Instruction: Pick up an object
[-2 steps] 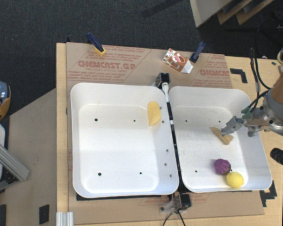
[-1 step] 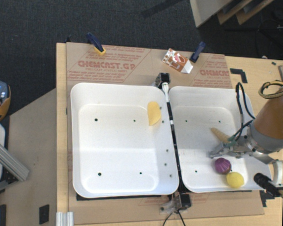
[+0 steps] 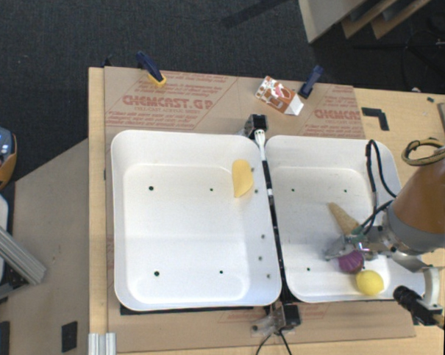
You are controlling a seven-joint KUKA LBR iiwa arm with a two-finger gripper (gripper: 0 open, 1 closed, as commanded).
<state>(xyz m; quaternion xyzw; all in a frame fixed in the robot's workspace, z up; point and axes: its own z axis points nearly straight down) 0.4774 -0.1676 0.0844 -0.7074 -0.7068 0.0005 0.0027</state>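
In the right bin (image 3: 311, 177), my gripper (image 3: 350, 248) is down low near the front right corner, right over a small purple object (image 3: 351, 262). The purple object peeks out just below the gripper and touches it or lies under it. A yellow ball (image 3: 370, 282) rests just to the front right of the purple object. A tan cone-shaped piece (image 3: 342, 214) lies just behind the gripper. In the left bin (image 3: 176, 230), a pale yellow piece (image 3: 241, 178) sits at the back right, near the divider.
The arm's orange-banded wrist (image 3: 427, 208) hangs over the right bin's right rim, with a black cable (image 3: 371, 168) looping behind it. Blue clamps (image 3: 151, 68) (image 3: 311, 80) and a red-and-white packet (image 3: 279, 95) lie on the cardboard behind the bins.
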